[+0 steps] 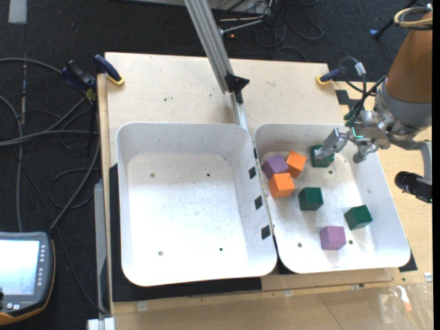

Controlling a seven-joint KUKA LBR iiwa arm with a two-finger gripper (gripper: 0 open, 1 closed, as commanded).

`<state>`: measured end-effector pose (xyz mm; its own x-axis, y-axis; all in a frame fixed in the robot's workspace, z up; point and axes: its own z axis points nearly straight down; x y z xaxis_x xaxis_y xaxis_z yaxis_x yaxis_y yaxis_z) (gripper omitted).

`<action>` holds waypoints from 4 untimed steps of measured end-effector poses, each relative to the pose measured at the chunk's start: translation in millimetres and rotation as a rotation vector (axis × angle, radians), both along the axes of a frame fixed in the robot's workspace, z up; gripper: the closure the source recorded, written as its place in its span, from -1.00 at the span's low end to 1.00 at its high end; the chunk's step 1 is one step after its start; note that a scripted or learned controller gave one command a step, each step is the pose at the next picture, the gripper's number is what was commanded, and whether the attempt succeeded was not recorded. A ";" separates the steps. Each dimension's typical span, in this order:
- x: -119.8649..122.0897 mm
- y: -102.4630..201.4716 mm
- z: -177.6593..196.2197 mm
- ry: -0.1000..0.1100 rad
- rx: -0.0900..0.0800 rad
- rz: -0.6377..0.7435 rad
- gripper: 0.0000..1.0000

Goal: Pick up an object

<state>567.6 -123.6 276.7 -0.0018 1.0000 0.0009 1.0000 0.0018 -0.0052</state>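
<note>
Gripper (337, 145) sits over the right bin (385, 205), near its far edge, with a green block (321, 157) at its left fingertip; can't tell whether it's pinched. Block is cube-like, no clear long axis, slightly rotated. Arm enters from the right, wrist angled down-left.

Blocks crowd the right bin (385, 205), clustered near the divider (258, 184); the left bin (137, 184) offers open floor.
</note>
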 end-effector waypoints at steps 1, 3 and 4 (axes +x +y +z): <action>0.7 -0.3 2.4 -0.005 -0.001 -0.001 -1.00; 2.3 8.7 -95.5 0.000 0.000 -0.002 -1.00; 11.5 5.0 -145.6 -0.004 0.000 -0.003 -1.00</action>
